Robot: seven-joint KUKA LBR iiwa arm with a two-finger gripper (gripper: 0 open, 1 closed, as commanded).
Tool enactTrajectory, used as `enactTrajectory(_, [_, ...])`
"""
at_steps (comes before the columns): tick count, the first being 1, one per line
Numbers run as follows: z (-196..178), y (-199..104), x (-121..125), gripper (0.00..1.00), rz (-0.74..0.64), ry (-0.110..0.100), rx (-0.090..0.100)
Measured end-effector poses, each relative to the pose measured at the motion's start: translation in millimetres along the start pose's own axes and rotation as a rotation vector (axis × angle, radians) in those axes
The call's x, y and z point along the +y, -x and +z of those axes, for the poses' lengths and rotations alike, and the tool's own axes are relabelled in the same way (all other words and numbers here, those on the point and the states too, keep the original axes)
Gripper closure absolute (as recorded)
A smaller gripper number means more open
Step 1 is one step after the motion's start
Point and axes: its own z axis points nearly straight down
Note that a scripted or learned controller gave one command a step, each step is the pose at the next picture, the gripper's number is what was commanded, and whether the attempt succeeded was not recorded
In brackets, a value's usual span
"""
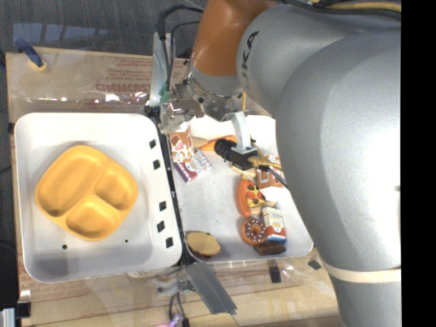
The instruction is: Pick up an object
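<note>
Right now I am watching the hand (174, 112) hovering at the far corner of the right bin (218, 210), just above the snack packet (184, 154). I am unable to tell whether it is released or clenched, since the wrist is covering it. I am taking the packet as the likeliest thing to pick; it is lying flat, close against the bin's left wall. What is worrying me is that closeness: a descending hand may be striking the rim, or pinching only a thin edge and letting the flat packet slip out. Counting outward from the packet, I am finding one pizza slice (249, 195) and one doughnut (255, 231) to its lower right, one small carton (274, 223) touching the doughnut, and one brown cookie (202, 244) below it by the near wall. To the packet's left, one yellow divided plate (85, 191) is sitting in the left bin (41, 131). I am counting two bins and at least six loose things; some clutter beside the pizza slice is too jumbled to count.
</note>
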Motion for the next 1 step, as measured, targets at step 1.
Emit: enactTrajectory(1, [-57.0, -1.5, -4.6, 1.00, 0.204, 0.008, -0.002])
